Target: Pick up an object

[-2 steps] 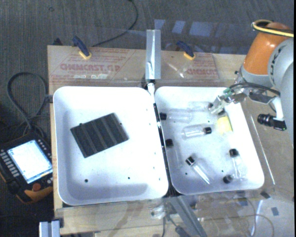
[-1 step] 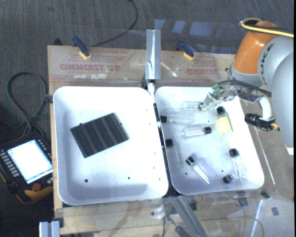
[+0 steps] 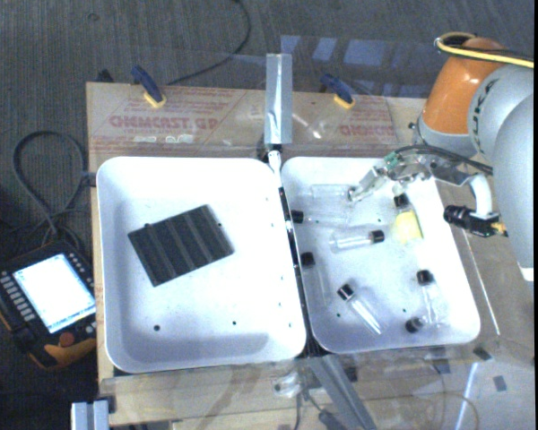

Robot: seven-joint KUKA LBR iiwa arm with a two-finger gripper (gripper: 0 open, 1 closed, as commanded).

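Two shallow white bins are seen side by side on the bench. In the left bin (image 3: 117, 330) a dark ribbed slab (image 3: 180, 243) lies flat and slanted, alone near the middle. The right bin (image 3: 457, 325) is strewn with small clear tubes with black caps: one (image 3: 359, 238) near the middle, one (image 3: 359, 305) lower down, one (image 3: 428, 299) toward the right wall, and fainter ones near the upper left. A pale yellow piece (image 3: 407, 224) lies just below the gripper (image 3: 366, 186), which is held over the upper part of the right bin, its metal tip pointed left. Nothing is seen between the tips; whether they are spread or closed cannot be told. The grey arm (image 3: 511, 150) crosses the bin's right edge. A tablet (image 3: 49, 292) rests on the floor at left.
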